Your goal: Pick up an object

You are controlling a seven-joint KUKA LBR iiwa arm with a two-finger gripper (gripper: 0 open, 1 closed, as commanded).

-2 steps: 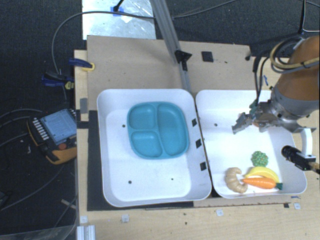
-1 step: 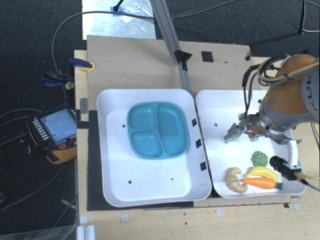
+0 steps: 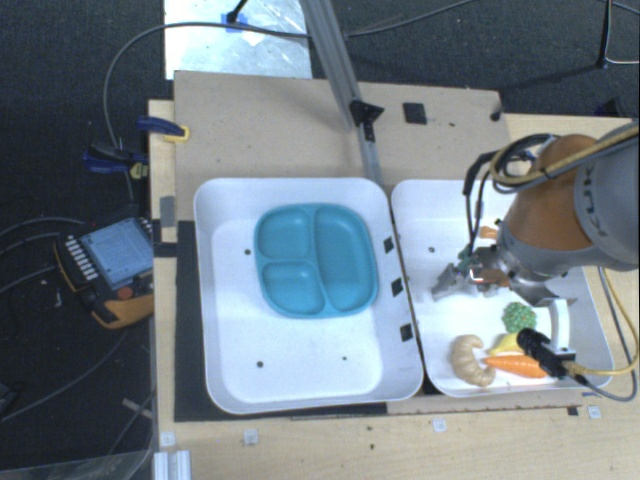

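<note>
Camera view looks down on our bench, and we see two white bins side by side. Our left bin (image 3: pixel 230 368) has a blue plate (image 3: pixel 315 260) in it, with three little sections. Our right bin (image 3: pixel 440 208) has the toy food, all bunched in the near corner: a green broccoli (image 3: pixel 518 316), a tan curvy piece (image 3: pixel 470 359) that looks like a peanut or a bit of bread, an orange carrot (image 3: pixel 517 365), and something yellow (image 3: pixel 507 344) tucked just behind the carrot. We can pick any one of these. Our grey and orange arm (image 3: pixel 560 208) reaches in from the right, and our gripper (image 3: pixel 462 278) hangs over the middle of the right bin, near the food but up and to the left of it. We cannot tell how wide the gripper is, because it is small and blurry. We see nothing in it. So we think the job is only just started. All the food lies in the bin. We have to move over one piece, go down, grab it, and lift it up.
</note>
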